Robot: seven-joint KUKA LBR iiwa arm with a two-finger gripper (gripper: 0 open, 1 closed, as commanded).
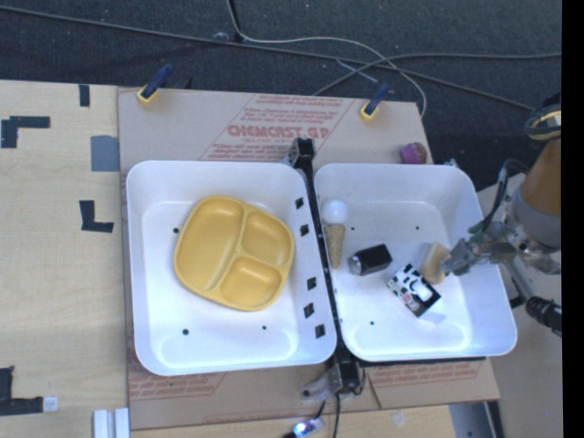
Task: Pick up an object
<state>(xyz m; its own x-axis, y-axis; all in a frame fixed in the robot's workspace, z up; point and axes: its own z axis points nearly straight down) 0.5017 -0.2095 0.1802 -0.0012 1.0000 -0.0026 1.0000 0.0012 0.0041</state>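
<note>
1. Scanning from the left: the left bin (146, 245) holds one thing, a yellow divided plate (234, 252), lying flat at its middle, well apart from the arm.
2. Right bin (456, 185), left side: a toy ice-cream cone (335, 229) lies hard by the dividing wall, white scoop at the far end, cone pointing toward the near side.
3. Centre of the right bin: a small dark cylinder (370, 259) on its side, long axis running left-right, just beside the cone.
4. Further right: a black-and-white patterned block (413, 289), tilted, its long axis running diagonally from far-left to near-right.
5. Just beside that block on its far-right side: a small tan piece (433, 261), close under the arm's tip.
6. Gripper (456, 256) reaches in over the right wall of the right bin, pointing left. Finger spacing: cannot tell, too blurred; nothing seen held.
7. Key relation, my judgement: the tan piece lies immediately left of the claw and the patterned block just left and nearer. These are the likeliest targets; the cylinder and cone lie further left.
8. Outside the bins: a purple object (412, 153) on the cardboard at the far side of the right bin.
</note>
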